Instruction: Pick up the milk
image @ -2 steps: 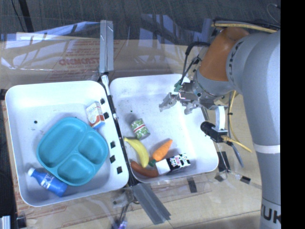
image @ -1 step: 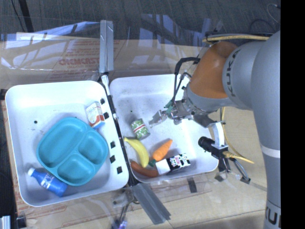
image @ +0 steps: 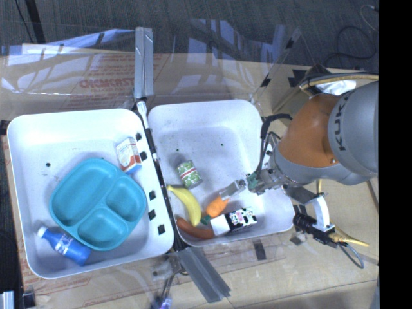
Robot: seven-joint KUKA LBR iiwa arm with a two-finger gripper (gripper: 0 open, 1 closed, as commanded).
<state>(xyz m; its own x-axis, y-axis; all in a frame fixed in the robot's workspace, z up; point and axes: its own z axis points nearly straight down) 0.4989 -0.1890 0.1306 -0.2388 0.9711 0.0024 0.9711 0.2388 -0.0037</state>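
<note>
The milk point(image: 235, 220) is a small white carton with black cow patches. It lies on its side at the front edge of the right bin point(image: 212, 118), touching the carrot point(image: 216, 206). My gripper point(image: 237, 187) hangs low over the right side of that bin, a short way above and behind the milk. Nothing shows in its grasp. The grey arm with its orange band point(image: 309, 140) reaches in from the right.
A banana point(image: 187, 202), a brown sausage point(image: 193, 228) and a green can point(image: 188, 173) lie left of the milk. The left bin point(image: 38, 140) holds a blue divided plate point(image: 98, 203), a red-and-white carton point(image: 128, 153) and a blue bottle point(image: 64, 244).
</note>
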